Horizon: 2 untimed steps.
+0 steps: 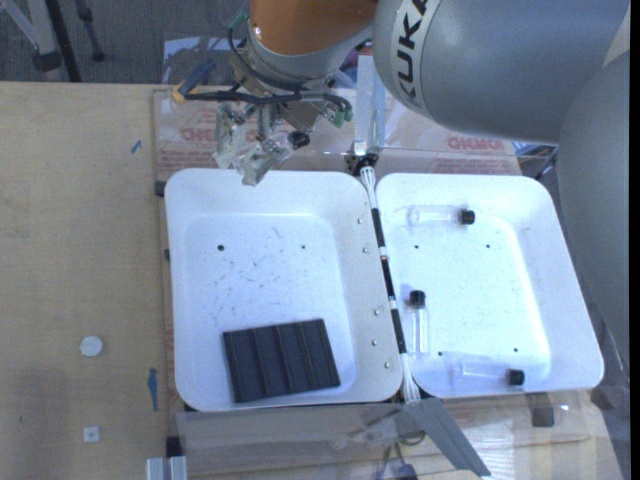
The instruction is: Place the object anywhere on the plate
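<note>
A dark grey ribbed plate (280, 358) lies flat in the near part of the left bin (195, 268). In the right bin (540, 268) lie three clear tubes with black caps: one at the back (440, 215), one by the left wall (419, 323) and one near the front (485, 373). My gripper (254, 161) hangs over the back rim of the left bin, far from the plate and left of the tubes. I see nothing clearly held in it.
The grey arm and its orange band (300, 8) cover the top right of the view. A hinge strip (383, 268) runs between the bins. A small white disc (91, 346) sits on the wooden bench at the left.
</note>
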Each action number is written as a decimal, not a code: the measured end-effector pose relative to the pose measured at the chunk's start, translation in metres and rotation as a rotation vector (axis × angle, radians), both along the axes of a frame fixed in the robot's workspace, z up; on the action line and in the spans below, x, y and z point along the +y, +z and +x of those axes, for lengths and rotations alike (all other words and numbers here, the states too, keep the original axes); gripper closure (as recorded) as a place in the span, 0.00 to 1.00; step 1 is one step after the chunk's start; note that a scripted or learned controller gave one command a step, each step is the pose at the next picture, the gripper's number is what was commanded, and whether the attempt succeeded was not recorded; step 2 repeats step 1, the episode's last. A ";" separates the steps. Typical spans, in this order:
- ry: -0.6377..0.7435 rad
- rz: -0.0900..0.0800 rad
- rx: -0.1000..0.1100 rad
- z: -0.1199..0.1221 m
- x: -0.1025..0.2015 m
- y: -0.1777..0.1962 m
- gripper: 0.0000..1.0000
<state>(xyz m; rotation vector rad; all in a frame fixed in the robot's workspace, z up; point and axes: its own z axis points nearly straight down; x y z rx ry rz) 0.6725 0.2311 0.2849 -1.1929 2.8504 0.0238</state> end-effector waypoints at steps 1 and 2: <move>-0.003 0.007 -0.009 0.001 0.001 0.013 1.00; -0.003 0.007 -0.009 0.001 0.001 0.013 1.00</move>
